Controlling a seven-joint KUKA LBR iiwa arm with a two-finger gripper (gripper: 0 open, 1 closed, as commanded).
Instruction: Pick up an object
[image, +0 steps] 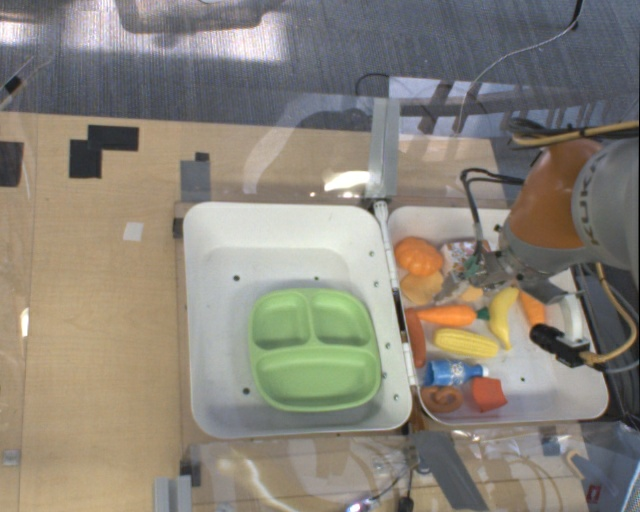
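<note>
**Two-bin worktop, arm over the right bin**

Worktop (90, 330): pale wood surface carrying two shallow white bins side by side, with black marker patches at upper left.

Left bin (215, 250): holds one green divided plate (315, 350), three compartments, lying flat toward the bin's near right part.

Right bin (570, 395): holds a cluster of toy food items, listed from far to near:
- orange round fruit (418, 256), near the far left corner, close to the dividing wall.
- pale item (422, 288) just beneath it, kind unclear.
- carrot (447, 315), lying across the bin, tip pointing left.
- corn cob (466, 344), yellow, lying just below the carrot.
- banana (502, 314), yellow, standing roughly lengthwise to the right of the carrot and corn.
- small orange piece (532, 306), just right of the banana.
- red strip (417, 340) along the left wall.
- blue item (452, 373), below the corn.
- round brown-red item (443, 399), at the near left corner.
- red block (488, 394), just right of it.

Arm (590, 215): grey with an orange band, reaching in from the right, above the far part of the right bin.

Pincer (478, 268): low over the far centre of the right bin, just above the carrot and beside the banana's upper end, over a small multicoloured item too blurred to identify. Finger spacing cannot be told; nothing is seen held between them.
</note>
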